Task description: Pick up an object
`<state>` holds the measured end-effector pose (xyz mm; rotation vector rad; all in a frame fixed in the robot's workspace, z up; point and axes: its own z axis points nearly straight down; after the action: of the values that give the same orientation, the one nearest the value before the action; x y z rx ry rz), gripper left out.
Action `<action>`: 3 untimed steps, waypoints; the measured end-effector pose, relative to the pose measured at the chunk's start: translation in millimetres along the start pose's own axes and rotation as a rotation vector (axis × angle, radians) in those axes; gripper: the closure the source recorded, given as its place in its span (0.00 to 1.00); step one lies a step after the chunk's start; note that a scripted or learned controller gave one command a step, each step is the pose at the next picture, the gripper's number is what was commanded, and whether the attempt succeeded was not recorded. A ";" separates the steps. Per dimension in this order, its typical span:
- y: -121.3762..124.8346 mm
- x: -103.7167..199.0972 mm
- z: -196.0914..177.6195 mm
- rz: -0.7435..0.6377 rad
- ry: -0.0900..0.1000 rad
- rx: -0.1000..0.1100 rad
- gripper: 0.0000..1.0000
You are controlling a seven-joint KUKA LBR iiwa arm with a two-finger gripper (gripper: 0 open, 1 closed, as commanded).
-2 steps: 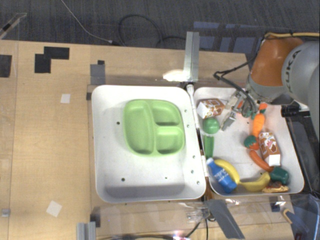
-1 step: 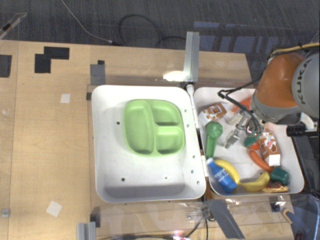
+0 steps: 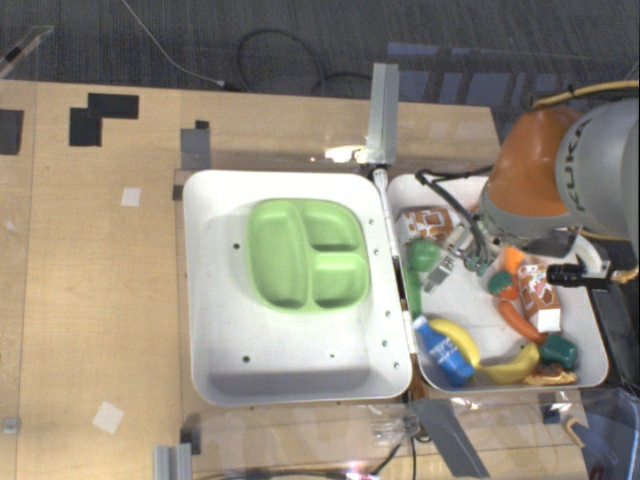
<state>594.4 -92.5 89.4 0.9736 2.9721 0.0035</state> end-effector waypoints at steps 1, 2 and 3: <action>-14.9 23.2 -1.1 0.063 -0.003 -0.002 0.00; 23.3 -21.9 1.3 0.150 0.006 0.005 0.00; 14.2 -11.0 0.8 0.221 0.001 0.000 0.00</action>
<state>611.7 -87.6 88.8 1.2961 2.8479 0.0070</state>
